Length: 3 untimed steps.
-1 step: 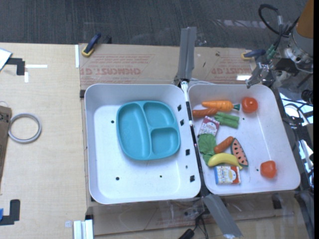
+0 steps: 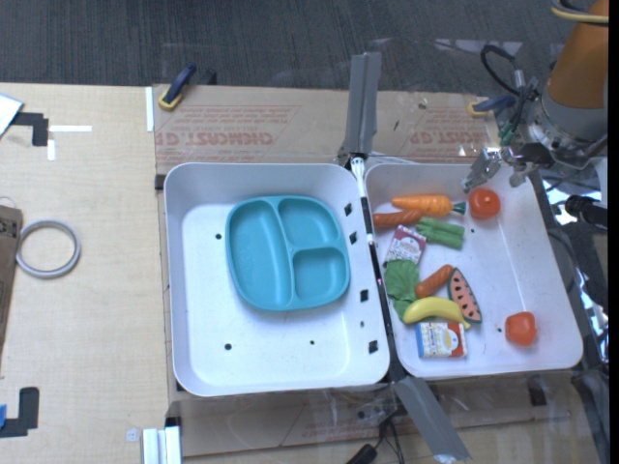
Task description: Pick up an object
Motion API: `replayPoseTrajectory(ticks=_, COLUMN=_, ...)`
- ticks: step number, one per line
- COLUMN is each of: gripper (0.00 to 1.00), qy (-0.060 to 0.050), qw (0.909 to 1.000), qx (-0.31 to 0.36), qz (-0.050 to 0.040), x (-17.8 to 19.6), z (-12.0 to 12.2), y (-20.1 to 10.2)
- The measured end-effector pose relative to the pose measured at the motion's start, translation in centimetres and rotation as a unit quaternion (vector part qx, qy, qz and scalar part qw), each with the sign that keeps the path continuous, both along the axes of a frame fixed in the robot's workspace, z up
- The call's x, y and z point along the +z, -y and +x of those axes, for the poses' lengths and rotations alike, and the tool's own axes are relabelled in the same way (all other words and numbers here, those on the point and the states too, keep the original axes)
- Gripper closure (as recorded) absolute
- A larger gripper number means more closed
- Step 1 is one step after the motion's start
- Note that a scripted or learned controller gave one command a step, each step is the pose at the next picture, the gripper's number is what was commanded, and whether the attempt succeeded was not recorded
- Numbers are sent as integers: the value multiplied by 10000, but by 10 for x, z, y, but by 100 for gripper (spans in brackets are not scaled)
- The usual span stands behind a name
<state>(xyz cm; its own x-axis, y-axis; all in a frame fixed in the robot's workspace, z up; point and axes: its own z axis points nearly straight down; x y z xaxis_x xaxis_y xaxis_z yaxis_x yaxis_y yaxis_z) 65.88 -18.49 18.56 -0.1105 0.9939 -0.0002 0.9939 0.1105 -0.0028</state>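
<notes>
My gripper [image 2: 500, 169] hangs over the far edge of the right bin [image 2: 551, 259], its two fingers spread apart with nothing between them. Just in front of its left fingertip [image 2: 478, 175] lies a red tomato [image 2: 484, 203], apart from it. In the same bin lie a carrot [image 2: 423, 203], a green pea pod [image 2: 440, 230], a small packet [image 2: 404, 246], a leafy green [image 2: 399, 280], a watermelon slice [image 2: 465, 296], a banana [image 2: 434, 309], a carton [image 2: 441, 338] and a second tomato [image 2: 520, 328].
A teal divided plate [image 2: 287, 252] lies in the left bin [image 2: 193, 298]. A grey post [image 2: 363, 104] rises behind the wall between the bins. A tape roll [image 2: 45, 247] rests on the bench at far left, and a blue clamp [image 2: 178, 86] lies at the back.
</notes>
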Motion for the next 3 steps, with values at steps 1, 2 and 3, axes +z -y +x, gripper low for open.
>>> replayPoseTrajectory(ticks=1, gripper=0, qy=7, qw=9991, qx=419, qz=-1, x=-16, z=0, y=8)
replayPoseTrajectory(ticks=2, gripper=0, qy=-51, qw=9969, qx=786, qz=80, x=-97, z=0, y=29)
replayPoseTrajectory(ticks=3, gripper=100, qy=17, qw=9970, qx=772, qz=5, x=-85, z=2, y=35)
